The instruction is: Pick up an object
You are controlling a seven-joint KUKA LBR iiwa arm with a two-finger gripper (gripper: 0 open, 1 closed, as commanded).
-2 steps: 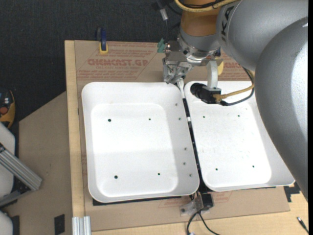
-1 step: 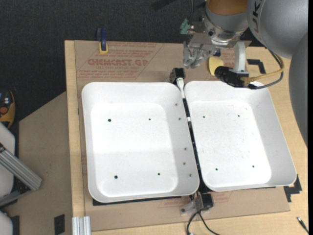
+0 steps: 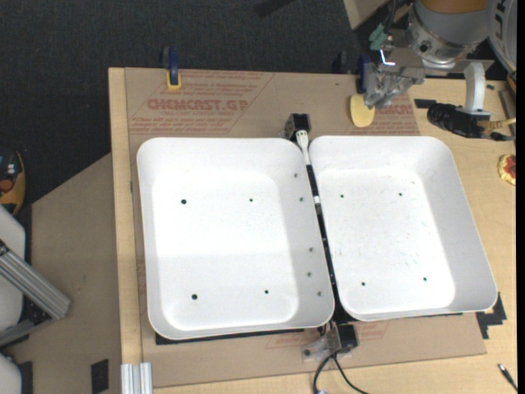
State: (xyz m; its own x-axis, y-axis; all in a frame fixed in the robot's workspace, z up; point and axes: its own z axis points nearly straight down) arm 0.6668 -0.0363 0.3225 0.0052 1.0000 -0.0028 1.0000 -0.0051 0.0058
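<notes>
Near edge of desk point(image 3: 459, 339): small black clamp point(image 3: 340, 336) w/ a cable trailing off it, at the gap btwn the two bins. A brown cardboard sheet point(image 3: 131, 220) lies under both bins, red lettering along its far strip.

Mid: left bin point(image 3: 152, 245) and right bin point(image 3: 467, 245), as seen in the view, side by side, inner rims touching or nearly so. A thin black strip point(image 3: 316, 199) runs along the seam. Each bin floor is plain white w/ four small dark dots approx at the corners. The near half of the left bin is brighter lit than its far half.

Far: a black clip point(image 3: 297, 125) at the far end of the seam. A blue-and-yellow clamp point(image 3: 171, 67) pins the sheet's far edge, view-left.

Task obj: a small pale-yellow piece point(image 3: 362, 112) beyond the right bin's far rim, outside both bins, seen against the cardboard.

The end effector point(image 3: 379, 98) is just above and view-right of that piece, its tip overlapping or touching it. Can't tell if the end effector is open or closed, nor if the piece is gripped or just lying under it.
</notes>
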